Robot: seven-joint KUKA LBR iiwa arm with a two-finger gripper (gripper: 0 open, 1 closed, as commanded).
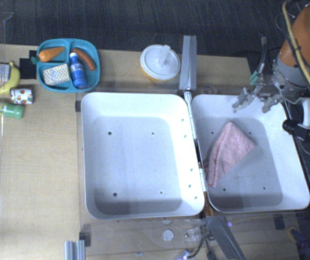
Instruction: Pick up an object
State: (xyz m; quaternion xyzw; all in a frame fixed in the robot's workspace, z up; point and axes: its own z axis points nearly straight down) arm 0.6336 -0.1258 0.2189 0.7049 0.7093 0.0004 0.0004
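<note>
Crumpled pink cloth (228,151) lies in right shallow white bin (284,196). Pincer (256,99) hovers above cloth's far side, apart, fingers spread, holding nothing.

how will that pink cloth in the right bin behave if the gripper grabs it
The pink cloth lies crumpled with folds, so it is probably floppy and would drape from a pinch. It looks thin, likely light. On the smooth bin floor it may slide when pushed.

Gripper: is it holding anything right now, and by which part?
Nothing. The gripper hangs over the right bin's far edge, open; the pink cloth lies below, untouched.
</note>
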